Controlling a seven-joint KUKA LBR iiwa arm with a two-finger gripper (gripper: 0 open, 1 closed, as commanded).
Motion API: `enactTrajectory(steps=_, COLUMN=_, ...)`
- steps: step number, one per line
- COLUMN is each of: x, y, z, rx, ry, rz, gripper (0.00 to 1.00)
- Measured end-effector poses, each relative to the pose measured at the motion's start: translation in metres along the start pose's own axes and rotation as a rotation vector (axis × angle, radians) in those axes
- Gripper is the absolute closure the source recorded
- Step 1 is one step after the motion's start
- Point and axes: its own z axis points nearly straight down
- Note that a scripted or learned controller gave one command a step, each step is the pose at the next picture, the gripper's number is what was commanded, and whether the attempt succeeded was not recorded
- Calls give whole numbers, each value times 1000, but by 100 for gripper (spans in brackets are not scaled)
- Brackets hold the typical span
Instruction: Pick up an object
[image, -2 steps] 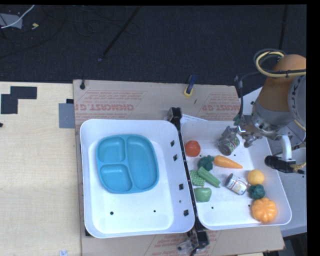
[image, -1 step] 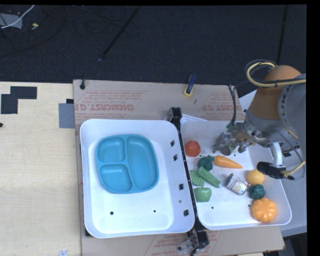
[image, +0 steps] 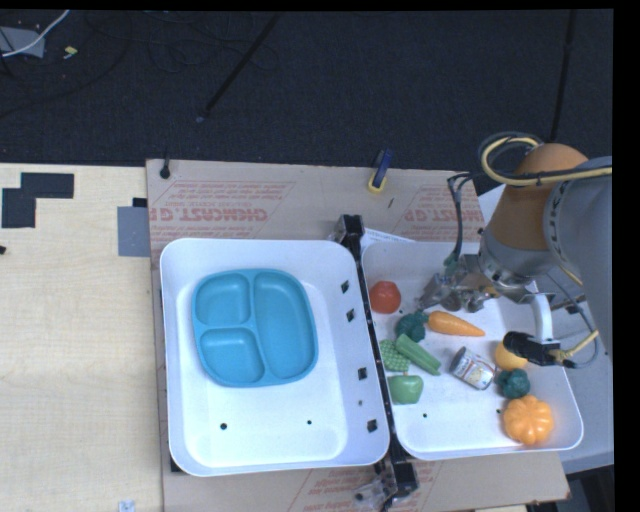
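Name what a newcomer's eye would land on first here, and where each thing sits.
The blue tray stands out first, lying alone in the left bin. Next comes the heap of toy food in the right bin: tomato, carrot, pumpkin. The arm reaches in from the right above them.

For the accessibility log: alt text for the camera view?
A grey arm's gripper hangs over the right bin above a carrot, tomato, pumpkin and other toy foods. The left bin holds a blue divided tray.

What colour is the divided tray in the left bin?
Light blue; the tray shows in the camera view.
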Motion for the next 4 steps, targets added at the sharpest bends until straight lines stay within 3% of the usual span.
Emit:
enactTrajectory(steps=1, x=0, y=1, z=-12, rx=-1, ry=0, rz=0, gripper=100)
enactTrajectory(steps=3, x=-1, y=0, z=-117, rx=-6, ry=-1, rz=8, gripper=100)
enactTrajectory(steps=4, x=-3, y=0, z=-143, rx=-6, ry=-1, rz=6, gripper=100)
